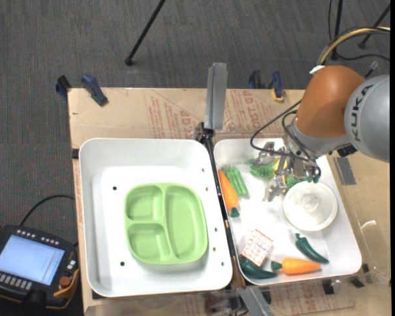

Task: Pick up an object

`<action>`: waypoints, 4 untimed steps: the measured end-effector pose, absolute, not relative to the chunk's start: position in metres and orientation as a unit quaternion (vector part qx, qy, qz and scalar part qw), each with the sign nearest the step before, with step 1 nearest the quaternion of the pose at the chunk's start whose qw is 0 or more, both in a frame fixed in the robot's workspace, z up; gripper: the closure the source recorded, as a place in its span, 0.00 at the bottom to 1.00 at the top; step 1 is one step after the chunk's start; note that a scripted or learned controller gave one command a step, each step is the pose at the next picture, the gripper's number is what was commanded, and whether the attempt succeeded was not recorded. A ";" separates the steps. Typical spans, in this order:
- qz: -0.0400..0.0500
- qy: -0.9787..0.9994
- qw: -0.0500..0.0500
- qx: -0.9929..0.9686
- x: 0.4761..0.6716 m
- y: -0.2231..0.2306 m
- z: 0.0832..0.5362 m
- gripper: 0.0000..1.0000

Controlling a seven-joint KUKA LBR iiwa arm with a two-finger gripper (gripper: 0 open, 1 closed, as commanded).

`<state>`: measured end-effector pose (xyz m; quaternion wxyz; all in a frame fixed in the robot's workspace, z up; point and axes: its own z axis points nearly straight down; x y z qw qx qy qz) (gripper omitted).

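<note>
The likeliest thing to be picked is the small green ruffled toy [263,168] near the far wall of the right bin [353,255], since the claw [281,180] hangs directly beside it, between it and the white bowl [309,206]. Whether the claw is spread or pressed together cannot be told from this slanted view, and nothing is visibly pinched in it. The arm [336,110] bends down over the bowl from the far right, its orange band above the wrist, so the claw comes at the bin from above, which suits loose toys lying flat. Taking the bowl as the landmark: to its left lie a bunch of green beans [236,180] and an orange carrot [228,191] close against the bin's left wall; nearer the camera than the bowl lie a dark green pepper [311,248], a second carrot [299,265], another dark green piece [257,269] and a small printed box [257,246]. The toys are scattered with gaps between them, probably to give the claw room. Well left of the bowl, the left bin [92,176] holds a green divided plate [166,224], perhaps as a place to drop things. Both bins sit on the wooden surface [138,110].
</note>
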<state>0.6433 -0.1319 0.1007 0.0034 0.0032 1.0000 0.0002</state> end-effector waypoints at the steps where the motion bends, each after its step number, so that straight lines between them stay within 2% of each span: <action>1: 0.000 1.000 0.006 0.019 0.630 -0.126 0.092 0.00; 2: 0.001 0.999 0.001 0.047 0.642 -0.126 0.091 0.00; 3: 0.000 0.997 0.005 0.082 0.620 -0.094 0.092 0.00; 4: 0.000 1.000 0.006 0.014 0.591 -0.163 0.093 0.00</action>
